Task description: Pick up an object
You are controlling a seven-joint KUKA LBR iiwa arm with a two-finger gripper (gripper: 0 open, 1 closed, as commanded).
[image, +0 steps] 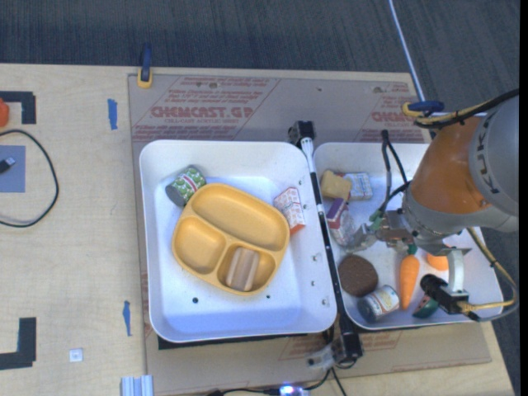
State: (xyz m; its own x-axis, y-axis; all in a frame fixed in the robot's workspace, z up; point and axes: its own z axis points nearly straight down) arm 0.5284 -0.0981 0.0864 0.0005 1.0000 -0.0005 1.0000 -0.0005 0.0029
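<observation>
1. Orange carrot [407, 277] lies in the right bin [495, 291], toward its near side, with a small tin can [380, 303] and a dark brown round object [358, 275] just to its left along the near wall.
2. The gripper [394, 231] hangs over the middle of that bin, above the carrot's top end and beside some clear crumpled wrapping [351, 233]; whether it is open or closed cannot be told, since the grey and orange arm [458, 180] hides much of it.
3. Nothing can be seen held or raised off the bin floor, so the pick looks not yet made. The carrot and the wrapping are the likeliest candidates, being nearest the gripper.
4. Farther back in the right bin sit a yellowish block [336, 185] and a small pale packet [360, 186].
5. The left bin [165, 304] holds a yellow divided tray [231, 236], a green-labelled can [185, 184] at its far left corner and a red-and-white carton [289, 206] to its right, all untouched on the bench [66, 304].
6. Left to do: close on one object and lift it clear.
</observation>
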